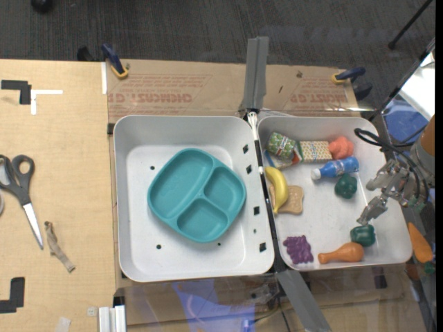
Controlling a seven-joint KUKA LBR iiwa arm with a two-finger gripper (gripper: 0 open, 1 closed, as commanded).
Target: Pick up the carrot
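Observation:
The carrot [340, 254], orange and lying on its side, rests near the front edge of the right bin [325, 216], with its thick end toward a dark green item [363, 235]. My gripper [367, 200] reaches in from the right, over the bin's right side, just above and behind that green item. Its two fingers stand open with nothing between them. The carrot is a short way in front and to the left of the fingertips, untouched.
The right bin also holds a banana [278, 187], a bread slice [293, 200], purple grapes [298, 249], a blue bottle [335, 168], another dark green item [346, 186], a green can [282, 144], a small box [313, 150] and a pink-orange item [340, 146]. A teal divided plate [197, 195] lies in the left bin.

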